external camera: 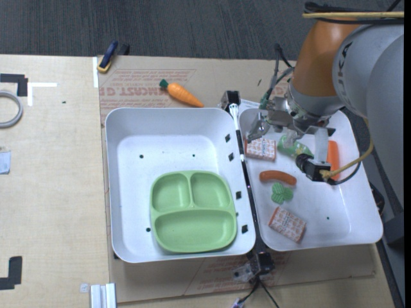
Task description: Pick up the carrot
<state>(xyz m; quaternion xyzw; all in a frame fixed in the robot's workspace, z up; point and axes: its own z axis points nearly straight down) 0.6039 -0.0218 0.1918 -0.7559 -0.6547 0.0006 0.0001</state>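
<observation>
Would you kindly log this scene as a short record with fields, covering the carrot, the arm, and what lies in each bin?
carrot: on the cardboard behind the left bin, outside both bins
arm: over the right bin's rear
pincer: low in the right bin, near a snack packet
left bin: holds a green tray
right bin: holds a sausage, a second packet, a green piece, an orange stick

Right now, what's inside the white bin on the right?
In the right bin lie a sausage, two snack packets, a green piece and an orange carrot by the far wall. The arm covers the bin's back part, so anything there is hidden.
</observation>
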